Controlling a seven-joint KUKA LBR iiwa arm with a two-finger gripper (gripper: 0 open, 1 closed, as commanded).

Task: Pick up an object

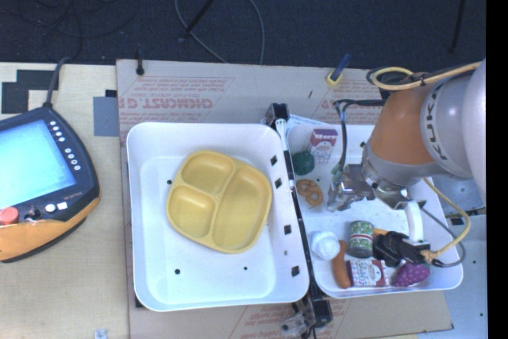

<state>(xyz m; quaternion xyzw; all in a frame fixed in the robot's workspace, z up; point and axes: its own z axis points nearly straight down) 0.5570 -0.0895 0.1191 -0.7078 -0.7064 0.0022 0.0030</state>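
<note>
We record bright, even overhead light with a cool bluish cast that nearly washes out the white bins (151, 171) and puts soft glare on the yellow plate (218, 198), thin shadows, dim background, and slightly soft, grainy detail overall.

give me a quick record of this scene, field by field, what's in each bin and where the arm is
left bin: yellow divided plate
right bin: green can, pretzel, dark green ball, small carton, white cap, purple grapes, other small items
arm: over the right bin
hand: low, beside the pretzel
held: nothing visible
outside bins: teach pendant, at left
</note>
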